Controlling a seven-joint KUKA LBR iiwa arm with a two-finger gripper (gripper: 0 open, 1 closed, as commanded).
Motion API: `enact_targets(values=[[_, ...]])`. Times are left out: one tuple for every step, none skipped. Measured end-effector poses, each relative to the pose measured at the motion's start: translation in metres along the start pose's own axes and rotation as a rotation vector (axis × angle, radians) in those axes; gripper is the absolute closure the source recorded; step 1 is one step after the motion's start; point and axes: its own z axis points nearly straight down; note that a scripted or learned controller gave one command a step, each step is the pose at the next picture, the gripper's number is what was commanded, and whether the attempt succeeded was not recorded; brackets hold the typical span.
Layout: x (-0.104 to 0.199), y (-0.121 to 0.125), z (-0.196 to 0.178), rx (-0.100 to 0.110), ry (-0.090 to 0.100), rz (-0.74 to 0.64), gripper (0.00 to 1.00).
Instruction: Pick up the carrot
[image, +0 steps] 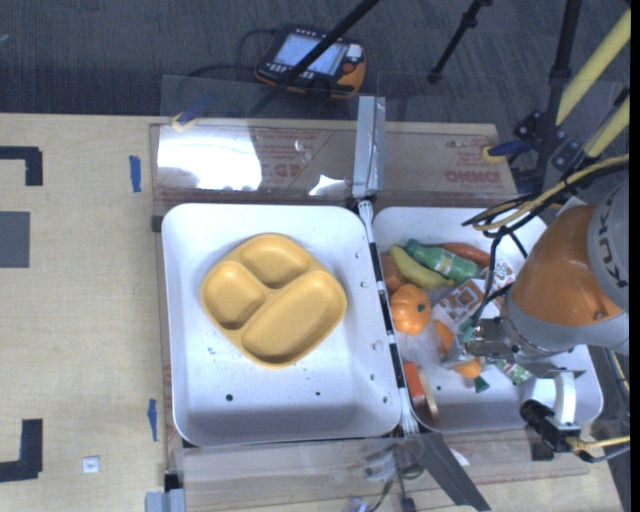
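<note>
A yellow divided plate sits in the left bin (a handheld controller lies beyond the bench).

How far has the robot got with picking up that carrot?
Nothing looks finished yet. The arm is down over the right bin, its claw low among the toy food. Something orange sits right at its tip, but I cannot tell whether it is gripped. The carrot lies at the back of the bin, so grasping and lifting remain.

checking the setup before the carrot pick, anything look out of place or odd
Nothing looks spilled or broken. The toy food is all jumbled together in the right bin, some pieces overlapping, while the yellow divided plate sits alone and slightly askew in the left bin.
</note>
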Motion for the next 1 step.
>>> enact_targets(values=[[0.0388,0.0226,-0.0887,0.006,-0.001,-0.184,1.00]])
